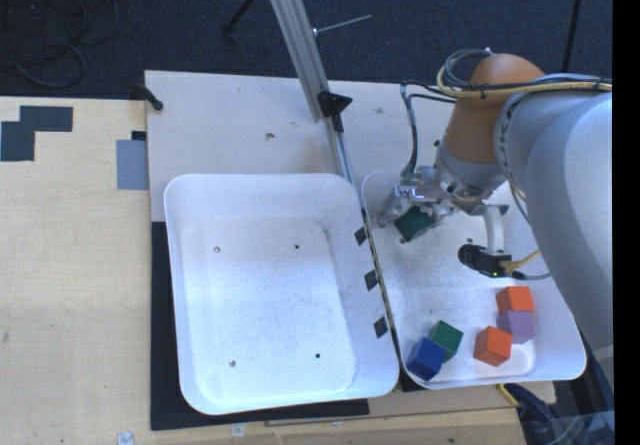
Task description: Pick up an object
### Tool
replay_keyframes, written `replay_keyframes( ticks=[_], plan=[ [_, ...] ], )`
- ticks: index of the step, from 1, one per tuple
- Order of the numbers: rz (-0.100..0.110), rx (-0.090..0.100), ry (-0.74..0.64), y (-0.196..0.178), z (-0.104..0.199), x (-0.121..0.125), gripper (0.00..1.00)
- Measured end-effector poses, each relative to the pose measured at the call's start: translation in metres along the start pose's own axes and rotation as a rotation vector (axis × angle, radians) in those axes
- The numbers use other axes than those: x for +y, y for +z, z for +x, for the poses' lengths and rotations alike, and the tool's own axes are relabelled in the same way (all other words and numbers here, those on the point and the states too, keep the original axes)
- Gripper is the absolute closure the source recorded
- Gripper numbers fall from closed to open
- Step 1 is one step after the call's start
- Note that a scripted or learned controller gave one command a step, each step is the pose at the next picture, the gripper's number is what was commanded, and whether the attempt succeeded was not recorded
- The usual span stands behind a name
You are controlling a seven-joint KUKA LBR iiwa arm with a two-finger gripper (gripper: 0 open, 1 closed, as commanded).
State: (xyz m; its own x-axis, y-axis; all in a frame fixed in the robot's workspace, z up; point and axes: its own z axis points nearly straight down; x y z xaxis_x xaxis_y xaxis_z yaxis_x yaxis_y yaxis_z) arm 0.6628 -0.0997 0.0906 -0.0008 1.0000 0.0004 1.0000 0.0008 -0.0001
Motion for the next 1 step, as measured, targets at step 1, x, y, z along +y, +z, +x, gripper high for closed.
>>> replay_keyframes(
  ticks=[1],
  plan=[
    [0.005, -0.001, -0.005, -0.0093, 0.0004, -0.0011, 1.00]
  ],
)
